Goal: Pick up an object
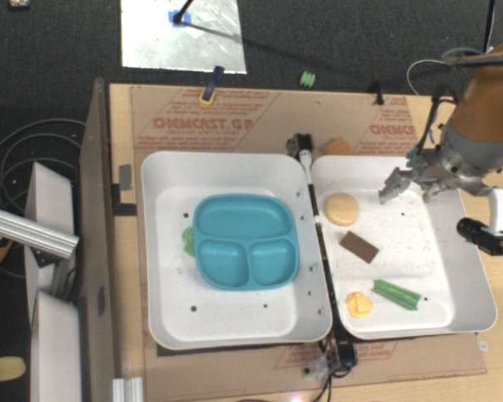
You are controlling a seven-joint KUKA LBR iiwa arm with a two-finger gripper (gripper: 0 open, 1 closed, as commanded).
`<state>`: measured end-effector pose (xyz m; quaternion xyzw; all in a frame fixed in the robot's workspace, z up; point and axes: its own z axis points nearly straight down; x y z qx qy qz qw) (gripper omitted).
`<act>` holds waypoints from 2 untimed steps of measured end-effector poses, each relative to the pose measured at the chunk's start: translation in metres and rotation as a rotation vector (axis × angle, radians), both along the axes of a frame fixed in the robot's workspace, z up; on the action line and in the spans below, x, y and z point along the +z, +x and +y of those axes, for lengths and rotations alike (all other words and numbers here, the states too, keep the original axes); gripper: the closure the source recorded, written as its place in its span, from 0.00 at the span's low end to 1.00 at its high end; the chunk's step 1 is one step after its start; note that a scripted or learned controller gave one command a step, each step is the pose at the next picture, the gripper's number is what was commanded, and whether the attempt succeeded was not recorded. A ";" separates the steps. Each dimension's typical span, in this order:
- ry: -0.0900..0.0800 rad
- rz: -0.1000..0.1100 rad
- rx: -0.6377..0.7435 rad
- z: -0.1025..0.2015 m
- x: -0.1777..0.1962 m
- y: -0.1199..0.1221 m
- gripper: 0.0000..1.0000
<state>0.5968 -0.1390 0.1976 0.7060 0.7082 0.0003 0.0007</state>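
Note:
The right bin [465,296] holds a round tan bun-like piece [342,208], a brown block [360,246], a green pod-shaped piece [397,294] and a small yellow piece [359,305]. My gripper [411,189] hangs over the back of this bin, to the right of the tan piece and apart from it. Its two grey fingers are spread open, and nothing sits between them. In the left bin [163,224] lies a blue divided plate [245,239] with a green piece [188,241] peeking out at its left edge.
An orange piece [339,146] lies on the cardboard just behind the right bin. A black clamp [302,146] sits at the back where the bins meet. Black arm hardware [484,236] reaches over the right bin's right rim.

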 end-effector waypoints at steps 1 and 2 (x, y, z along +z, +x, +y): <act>0.004 0.009 -0.002 0.029 -0.074 -0.056 0.00; 0.001 0.002 0.000 0.032 -0.115 -0.041 0.00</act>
